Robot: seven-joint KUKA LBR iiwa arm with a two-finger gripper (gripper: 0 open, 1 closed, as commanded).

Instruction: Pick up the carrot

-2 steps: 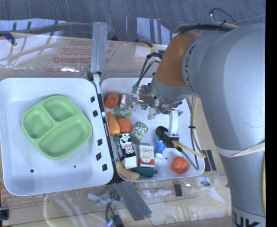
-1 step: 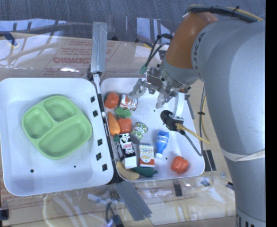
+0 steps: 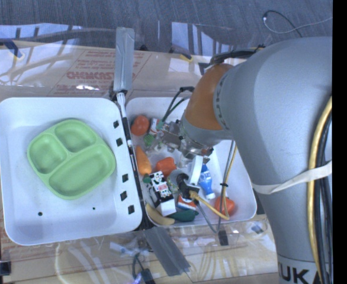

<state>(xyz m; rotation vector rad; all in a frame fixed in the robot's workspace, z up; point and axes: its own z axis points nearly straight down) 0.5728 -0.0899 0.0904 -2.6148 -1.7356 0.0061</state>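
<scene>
Orange carrot (image 3: 143, 160) at right bin (image 3: 157, 107) left wall; arm (image 3: 280, 129) reads "UKA"; grasp unclear.

Bulky grey arm (image 3: 280, 111) with an orange band (image 3: 202, 102) and pale KUKA lettering (image 3: 296, 273).

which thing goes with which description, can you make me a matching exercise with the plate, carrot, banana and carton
Things:
1 plate
2 carrot
3 banana
4 carton

Descriptions:
a black and white patches
b green, lying in the left bin
c orange, along the wall of the right bin that borders the left bin
d yellowish, at the right bin's near edge

Pairs: 1-b, 2-c, 3-d, 4-a
</scene>
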